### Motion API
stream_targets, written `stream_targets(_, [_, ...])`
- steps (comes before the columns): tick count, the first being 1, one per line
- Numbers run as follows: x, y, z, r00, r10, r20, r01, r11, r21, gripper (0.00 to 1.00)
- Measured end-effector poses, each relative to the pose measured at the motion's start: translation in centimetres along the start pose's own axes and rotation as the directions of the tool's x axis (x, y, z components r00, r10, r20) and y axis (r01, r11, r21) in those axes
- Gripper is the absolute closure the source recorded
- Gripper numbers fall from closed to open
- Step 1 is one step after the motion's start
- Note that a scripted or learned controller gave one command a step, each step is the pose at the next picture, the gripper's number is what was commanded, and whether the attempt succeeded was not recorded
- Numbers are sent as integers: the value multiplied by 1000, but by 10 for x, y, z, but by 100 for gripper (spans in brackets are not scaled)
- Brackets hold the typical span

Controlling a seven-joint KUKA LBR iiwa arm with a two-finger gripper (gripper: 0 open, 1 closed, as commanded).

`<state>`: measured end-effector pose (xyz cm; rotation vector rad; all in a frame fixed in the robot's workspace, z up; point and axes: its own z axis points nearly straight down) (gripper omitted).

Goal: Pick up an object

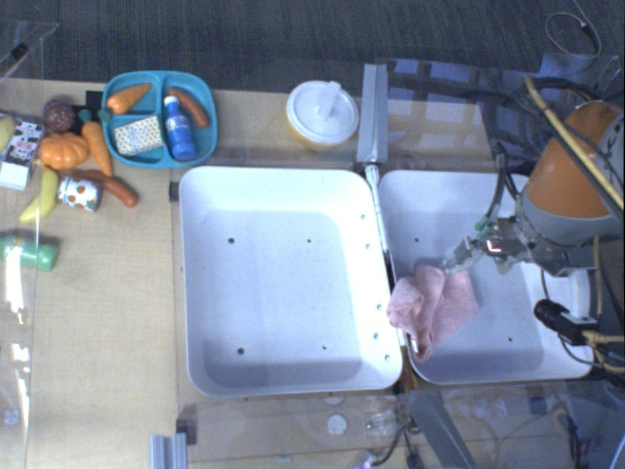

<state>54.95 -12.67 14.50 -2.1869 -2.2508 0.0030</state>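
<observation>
— Where is the pincer (467, 254) now?

— I see it low in the right bin (508, 345), just at the upper edge of the pink cloth (435, 306). Whether it is released or clenched, I cannot tell.

— What could go wrong?

— The cloth lies over the bin's left rim, near its bottom-left corner. I think it may catch there, or only a fold is taken and slips.

— And around?

— From left: toy food (73, 154) on the wooden bench (98, 340), the left bin (283, 281), dark carpet (293, 13) behind.

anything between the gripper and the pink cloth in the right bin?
Nothing visible. The gripper sits just above and to the right of the pink cloth, which lies bunched against the right bin's left wall. The bin floor between them is bare.
</observation>
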Motion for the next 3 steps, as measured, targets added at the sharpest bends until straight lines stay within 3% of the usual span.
stream_targets(1, [36, 8, 54, 996, -90, 6, 90, 996, -18, 0])
stream_targets(2, [20, 62, 55, 991, 131, 1, -131, 991, -16, 0])
stream_targets(3, [-58, 54, 54, 999, 53, 5, -53, 998, -16, 0])
